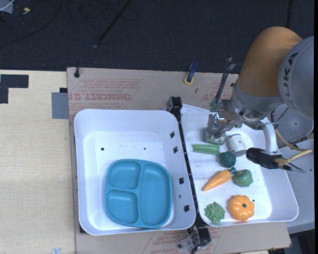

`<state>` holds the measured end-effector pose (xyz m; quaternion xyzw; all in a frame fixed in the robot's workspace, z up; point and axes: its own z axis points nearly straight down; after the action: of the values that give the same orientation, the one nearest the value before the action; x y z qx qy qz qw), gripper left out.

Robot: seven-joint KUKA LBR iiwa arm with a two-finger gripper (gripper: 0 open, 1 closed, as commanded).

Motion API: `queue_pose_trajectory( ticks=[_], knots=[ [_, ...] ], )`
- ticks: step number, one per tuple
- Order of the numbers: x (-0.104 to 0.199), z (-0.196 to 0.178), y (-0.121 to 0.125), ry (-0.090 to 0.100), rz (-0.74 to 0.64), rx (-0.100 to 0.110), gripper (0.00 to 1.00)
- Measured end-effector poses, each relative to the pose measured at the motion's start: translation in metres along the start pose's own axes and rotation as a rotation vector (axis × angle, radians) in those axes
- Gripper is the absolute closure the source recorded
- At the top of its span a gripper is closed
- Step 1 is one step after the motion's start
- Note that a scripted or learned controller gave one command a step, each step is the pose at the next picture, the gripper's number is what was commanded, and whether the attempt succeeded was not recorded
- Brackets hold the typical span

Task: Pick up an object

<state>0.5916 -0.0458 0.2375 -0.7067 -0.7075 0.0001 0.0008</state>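
Whether the jaws stand open or closed cannot be told, for the gripper appears as a small metallic cluster low in the right bin, seen from above at a slant, and nothing can be made out between its tips. It hangs close over the near end of a long green vegetable that lies flat by the bin's left wall, and may be touching it, though contact is not clear. Judging from this, the step in hand is the descent onto a target, not yet a lift, since every toy lies on the bin floor. Just beyond the green vegetable sit a dark green round piece, a carrot lying at a tilt, a green pepper, a small broccoli and an orange pumpkin near the front edge. The left bin holds a blue divided plate. A next move would probably call for the tips to straddle the long vegetable across its narrow width, then close and rise straight up; its slim, smooth shape could slip or roll aside.
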Motion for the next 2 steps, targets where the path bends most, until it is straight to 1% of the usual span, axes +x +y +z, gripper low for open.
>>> queue_pose_trajectory(
  ticks=[2],
  knots=[
    [0.0005, 0.0029, -0.0089, 0.000, 0.004, 0.003, 1.00]
  ],
)
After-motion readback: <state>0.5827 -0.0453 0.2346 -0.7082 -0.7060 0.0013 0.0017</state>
